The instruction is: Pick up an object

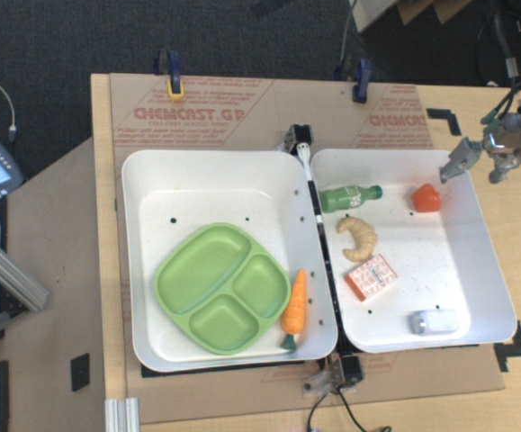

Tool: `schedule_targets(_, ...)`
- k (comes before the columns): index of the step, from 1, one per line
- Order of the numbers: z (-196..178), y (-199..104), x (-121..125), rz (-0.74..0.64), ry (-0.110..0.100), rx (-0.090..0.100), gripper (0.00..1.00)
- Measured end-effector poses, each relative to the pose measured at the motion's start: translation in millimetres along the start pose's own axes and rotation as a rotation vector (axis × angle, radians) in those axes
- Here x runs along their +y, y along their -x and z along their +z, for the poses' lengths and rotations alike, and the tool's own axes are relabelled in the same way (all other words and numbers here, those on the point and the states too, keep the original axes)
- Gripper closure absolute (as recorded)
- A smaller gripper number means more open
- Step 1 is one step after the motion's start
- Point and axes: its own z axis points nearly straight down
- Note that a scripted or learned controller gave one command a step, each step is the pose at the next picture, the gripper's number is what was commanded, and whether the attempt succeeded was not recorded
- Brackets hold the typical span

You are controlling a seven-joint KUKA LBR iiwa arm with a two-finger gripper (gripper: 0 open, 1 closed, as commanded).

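The gripper (pixel 479 157) hangs over the right bin (pixel 476 268), fingers spread wide and holding nothing. Using the red pepper (pixel 426 198) as landmark: the gripper sits just above-right of it; the green bottle (pixel 350 196) lies to its left, and the croissant (pixel 359 238), red-and-white packet (pixel 371 277) and white cylinder (pixel 438 321) lie below it.

A pale green divided plate (pixel 222 287) and orange carrot (pixel 294 301) lie in the white left bin (pixel 143 241); the right bin (pixel 476 268) holds a green bottle (pixel 350 196), tan croissant (pixel 359 238), red-and-white box (pixel 371 277), and red piece (pixel 426 198).
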Motion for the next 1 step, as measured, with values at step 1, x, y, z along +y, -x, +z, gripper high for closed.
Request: schedule_targets(1,-8.0,-0.9,2.4,-0.004,0.014,-0.003,0.0)
